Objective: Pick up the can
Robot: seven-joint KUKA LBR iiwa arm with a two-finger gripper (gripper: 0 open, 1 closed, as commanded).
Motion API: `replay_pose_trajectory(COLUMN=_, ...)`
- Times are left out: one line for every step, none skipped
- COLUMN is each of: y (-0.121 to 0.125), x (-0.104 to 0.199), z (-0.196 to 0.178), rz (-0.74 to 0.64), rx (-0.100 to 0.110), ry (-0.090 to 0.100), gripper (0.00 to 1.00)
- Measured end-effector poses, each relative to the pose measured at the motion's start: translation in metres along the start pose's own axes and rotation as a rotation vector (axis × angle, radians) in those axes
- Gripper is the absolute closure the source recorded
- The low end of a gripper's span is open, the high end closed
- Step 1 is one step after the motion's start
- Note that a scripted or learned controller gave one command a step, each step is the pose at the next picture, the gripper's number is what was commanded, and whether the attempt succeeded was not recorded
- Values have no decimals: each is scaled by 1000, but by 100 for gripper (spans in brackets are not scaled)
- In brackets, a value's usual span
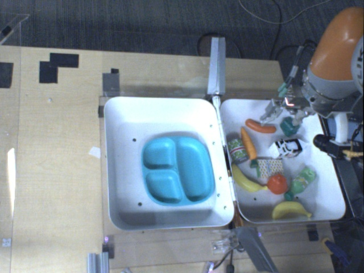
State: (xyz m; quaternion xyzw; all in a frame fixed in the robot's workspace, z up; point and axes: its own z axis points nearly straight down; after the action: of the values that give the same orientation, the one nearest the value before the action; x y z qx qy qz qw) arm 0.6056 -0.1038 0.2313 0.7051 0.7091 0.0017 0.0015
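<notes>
- Lying nearest the camera, at about five o'clock in the right bin (pixel 339 208), a yellow banana (pixel 290 210) is resting along the bin's near wall.
- Sitting just above it, a red tomato (pixel 277 183) is touching a patterned packet (pixel 269 167), with a second banana (pixel 247 181) curving at their nine o'clock side.
- Resting at three o'clock from the tomato, a green bottle (pixel 302 178) is lying tilted.
- Lying against the right bin's left wall, at about nine o'clock in the bin, the can (pixel 237 151) is showing a green label, with an orange carrot (pixel 248 143) just beside it.
- Sitting toward twelve o'clock, a red sausage (pixel 260 127) is lying near a teal object (pixel 289 125), and a black-and-white object (pixel 289 147) is resting below those.
- Filling the middle of the left bin (pixel 122 121), a blue divided tray (pixel 177 169) is lying flat.
- Hovering at about one o'clock over the right bin, the gripper (pixel 286 108) is hanging well apart from the can; whether its fingers are spread or closed is something I cannot tell.
</notes>
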Motion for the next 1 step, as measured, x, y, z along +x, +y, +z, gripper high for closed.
replay_pose_trajectory(y=-8, x=-36, z=109, rz=222, rx=-16, ry=-1, gripper=0)
